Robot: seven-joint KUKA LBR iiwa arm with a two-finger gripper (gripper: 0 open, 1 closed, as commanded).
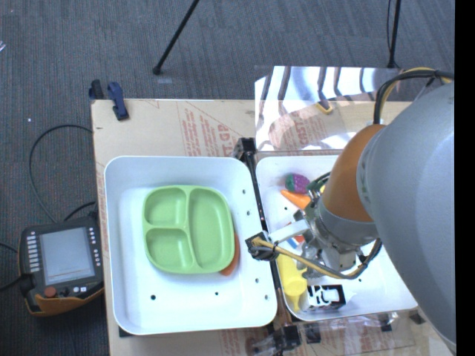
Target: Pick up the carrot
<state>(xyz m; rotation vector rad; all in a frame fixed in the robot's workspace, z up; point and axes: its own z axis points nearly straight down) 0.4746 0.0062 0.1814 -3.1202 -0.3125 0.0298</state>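
Two white bins sit side by side on the bench; notes run from the near edge back.

Right bin [386, 284], near end: a yellow thing [292, 282] lies against the left wall. The gripper [325, 295] hangs just beside it, low over the bin floor. You cannot tell whether the gripper is spread or closed, because the wrist and its orange band cover most of it from above. Nothing is visibly held.

Same bin, farther back: the carrot [297, 198] lies flat near the left wall, its right end running under the arm. It is apart from the gripper, so you should log the pick as not yet made. Judgement: the arm sits toward the wrong end of the bin for a grasp and needs to travel back toward the carrot.

Just behind the carrot is a purple thing [298, 180], very close; whether they touch is unclear. That neighbour leaves little room on the far side, so expect a crowded approach.

Left bin [126, 288]: a green divided plate [185, 228] lies flat in the middle, with something orange [231, 262] showing under its right edge. You cannot tell what that is.

Beyond the right bin, a shiny crumpled sheet [326, 102] stands behind the back wall.
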